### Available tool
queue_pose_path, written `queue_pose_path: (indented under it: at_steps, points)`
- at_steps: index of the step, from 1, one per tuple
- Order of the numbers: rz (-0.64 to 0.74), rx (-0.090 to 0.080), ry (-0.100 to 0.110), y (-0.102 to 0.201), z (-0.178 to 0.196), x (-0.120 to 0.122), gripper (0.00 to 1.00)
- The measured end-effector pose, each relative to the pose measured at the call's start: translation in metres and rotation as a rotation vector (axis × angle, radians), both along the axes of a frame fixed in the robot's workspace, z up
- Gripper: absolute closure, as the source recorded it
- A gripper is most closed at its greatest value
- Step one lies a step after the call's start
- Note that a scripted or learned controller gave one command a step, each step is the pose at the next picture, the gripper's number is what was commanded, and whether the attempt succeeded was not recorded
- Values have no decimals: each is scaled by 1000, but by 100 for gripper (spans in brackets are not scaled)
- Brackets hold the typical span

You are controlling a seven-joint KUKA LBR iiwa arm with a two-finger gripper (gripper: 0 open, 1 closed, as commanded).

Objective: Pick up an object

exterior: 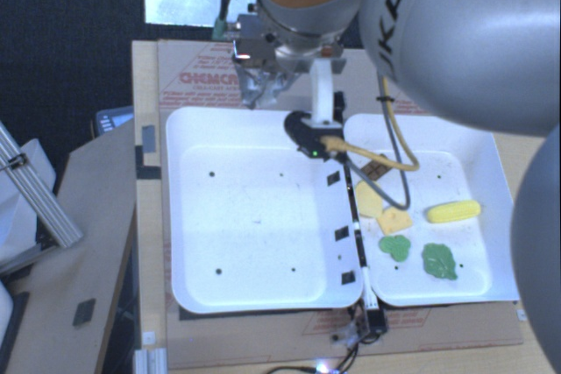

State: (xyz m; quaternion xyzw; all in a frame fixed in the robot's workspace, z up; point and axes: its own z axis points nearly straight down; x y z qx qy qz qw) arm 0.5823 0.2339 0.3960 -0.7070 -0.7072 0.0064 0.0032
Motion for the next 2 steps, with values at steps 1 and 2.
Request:
queue_pose_path:
  at_steps: [1, 2]
  points:
    - [0, 7, -25, 0, 69, 67, 100]
    - [3, 7, -22, 0, 119, 87, 100]
